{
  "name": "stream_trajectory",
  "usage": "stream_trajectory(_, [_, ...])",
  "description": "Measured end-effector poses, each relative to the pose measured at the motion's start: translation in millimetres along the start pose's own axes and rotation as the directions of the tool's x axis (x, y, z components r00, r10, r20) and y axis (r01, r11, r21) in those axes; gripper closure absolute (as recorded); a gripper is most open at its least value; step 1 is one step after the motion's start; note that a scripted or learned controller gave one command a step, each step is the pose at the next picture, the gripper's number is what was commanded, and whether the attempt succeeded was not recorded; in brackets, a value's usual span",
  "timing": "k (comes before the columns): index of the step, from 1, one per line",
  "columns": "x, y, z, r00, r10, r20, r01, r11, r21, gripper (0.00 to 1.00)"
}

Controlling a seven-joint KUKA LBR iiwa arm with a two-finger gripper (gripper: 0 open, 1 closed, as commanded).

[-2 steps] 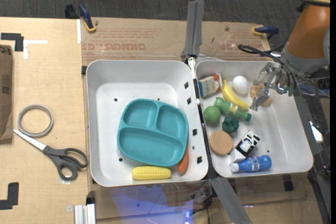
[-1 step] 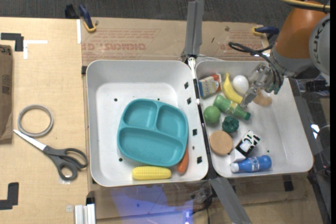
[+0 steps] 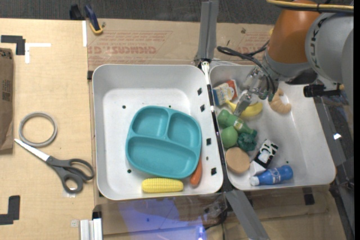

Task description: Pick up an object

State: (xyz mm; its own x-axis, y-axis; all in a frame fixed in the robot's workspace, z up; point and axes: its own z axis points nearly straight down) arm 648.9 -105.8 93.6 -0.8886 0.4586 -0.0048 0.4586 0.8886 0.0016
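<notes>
A corn cob (image 3: 162, 184) and an orange carrot (image 3: 196, 175) lie at the near edge of the left bin (image 3: 107, 121), tucked against a teal divided plate (image 3: 163, 142). In the right bin (image 3: 315, 149) the clutter is denser: a blue and white bottle (image 3: 273, 175) at the near wall, a round tan disc (image 3: 237, 161), a black and white toy (image 3: 266, 152), green vegetables (image 3: 229, 127), a banana (image 3: 251, 110), a small carton (image 3: 225, 91) and a pale piece (image 3: 279, 104) further back.

The gripper (image 3: 245, 103) hangs low over the far left part of the right bin, its tip right at the banana and close above the green vegetables. Whether its jaws are parted or closed cannot be told from this angle, and nothing is plainly seen between them. The likeliest target seems to be the banana or a green piece beside it.

The risk lies in the crowding. Things touch one another here, so the tip could land on two at once, push the banana against the bin's dividing wall, or close on a curved, smooth surface and slip off, coming away with nothing.
</notes>
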Motion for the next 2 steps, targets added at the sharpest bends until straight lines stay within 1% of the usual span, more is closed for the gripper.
stream_trajectory(1, [45.1, -14.7, -0.7, 1.000, 0.013, 0.002, -0.013, 1.000, 0.001, 0.00])
stream_trajectory(2, [44.1, -14.4, -10.6, 1.000, 0.010, 0.005, -0.010, 1.000, 0.001, 1.00])
